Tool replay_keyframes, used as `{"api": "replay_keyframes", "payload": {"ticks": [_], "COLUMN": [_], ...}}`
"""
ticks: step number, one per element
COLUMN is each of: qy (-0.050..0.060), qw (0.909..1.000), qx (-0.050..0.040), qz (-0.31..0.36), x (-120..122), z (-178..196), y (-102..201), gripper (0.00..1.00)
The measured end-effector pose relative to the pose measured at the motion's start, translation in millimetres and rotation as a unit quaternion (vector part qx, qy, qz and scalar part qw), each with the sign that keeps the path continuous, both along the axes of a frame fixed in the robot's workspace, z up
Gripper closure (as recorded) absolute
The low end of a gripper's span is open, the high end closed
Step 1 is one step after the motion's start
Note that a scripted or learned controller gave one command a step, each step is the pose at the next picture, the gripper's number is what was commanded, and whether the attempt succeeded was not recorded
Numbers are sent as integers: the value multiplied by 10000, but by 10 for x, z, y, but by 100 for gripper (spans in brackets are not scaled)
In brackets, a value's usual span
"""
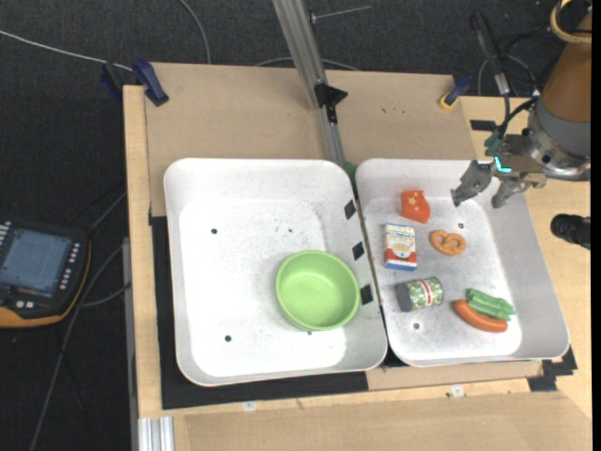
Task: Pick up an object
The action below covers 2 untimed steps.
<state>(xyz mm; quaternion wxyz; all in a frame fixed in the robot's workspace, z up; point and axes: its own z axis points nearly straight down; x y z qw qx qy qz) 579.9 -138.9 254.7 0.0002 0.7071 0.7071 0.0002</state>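
Grey fingers [489, 188] spread open, empty, above speckled white right bin [535, 271]; glossy green round bowl [317, 290] left.

Both white bins [254, 181] look like smooth moulded plastic, faintly glossy and peppered with dark specks. The green bowl [317, 290] shows a soft plastic sheen. Under them, the worktop [235, 111] reads as matt, pale wood or fibreboard, and black matt sheet edges the bins. The slanted rail [299, 36] is brushed metal. The small can [420, 294] glints, the carton [400, 247] looks like printed card.
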Motion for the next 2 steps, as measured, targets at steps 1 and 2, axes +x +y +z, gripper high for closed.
{"api": "replay_keyframes", "payload": {"ticks": [1, 2], "qy": [1, 27], "qw": [10000, 10000], "qx": [0, 4], "qz": [0, 2], "x": [0, 47], "z": [-1, -608], "y": [0, 26], "gripper": [0, 0]}}
